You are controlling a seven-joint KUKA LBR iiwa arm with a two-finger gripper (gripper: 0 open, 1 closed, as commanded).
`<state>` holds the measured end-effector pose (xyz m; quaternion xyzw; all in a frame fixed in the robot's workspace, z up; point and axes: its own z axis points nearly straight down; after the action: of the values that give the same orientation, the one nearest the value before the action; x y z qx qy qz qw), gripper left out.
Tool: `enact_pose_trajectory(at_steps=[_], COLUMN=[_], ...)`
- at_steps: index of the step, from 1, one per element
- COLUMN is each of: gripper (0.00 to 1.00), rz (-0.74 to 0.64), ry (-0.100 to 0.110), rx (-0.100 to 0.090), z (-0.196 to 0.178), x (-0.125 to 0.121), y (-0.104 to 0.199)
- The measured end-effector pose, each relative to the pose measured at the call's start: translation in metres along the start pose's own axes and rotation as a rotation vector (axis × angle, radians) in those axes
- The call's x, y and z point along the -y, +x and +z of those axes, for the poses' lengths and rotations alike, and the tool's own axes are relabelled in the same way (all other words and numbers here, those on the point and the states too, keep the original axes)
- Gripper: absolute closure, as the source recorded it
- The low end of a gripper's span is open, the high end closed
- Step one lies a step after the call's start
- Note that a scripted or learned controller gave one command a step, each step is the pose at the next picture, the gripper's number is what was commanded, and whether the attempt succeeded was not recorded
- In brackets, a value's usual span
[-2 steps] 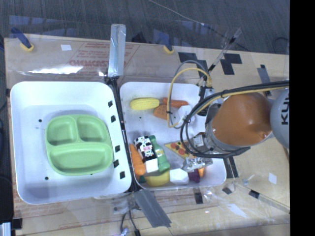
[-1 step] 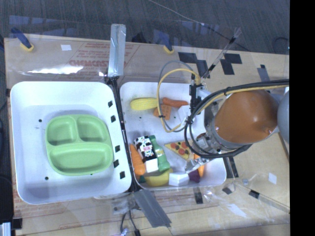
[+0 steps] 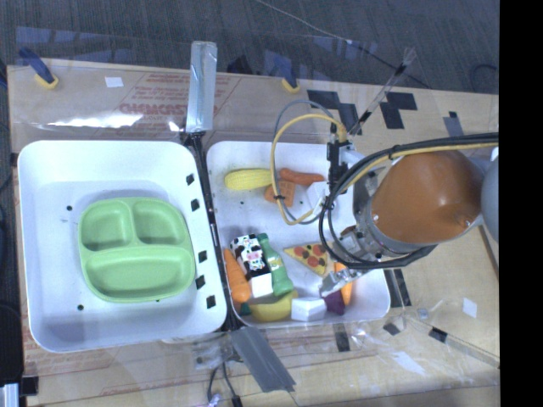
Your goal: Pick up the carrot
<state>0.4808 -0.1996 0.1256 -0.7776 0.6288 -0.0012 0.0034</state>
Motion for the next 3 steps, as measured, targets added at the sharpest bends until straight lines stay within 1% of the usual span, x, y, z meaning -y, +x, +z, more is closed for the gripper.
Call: enact_pose_trajectory(at_steps=[1, 2, 3], gripper=[1.0, 0.0, 0.0], rz=[-0.005, -0.004, -0.179], ry=[0.002, 0.001, 0.03], rx=[0.002, 0.003, -0.014], z=[-0.009, -0.009, 0.024], x=[0.002, 0.002, 0.008], y=[-0.002, -0.002, 0.003])
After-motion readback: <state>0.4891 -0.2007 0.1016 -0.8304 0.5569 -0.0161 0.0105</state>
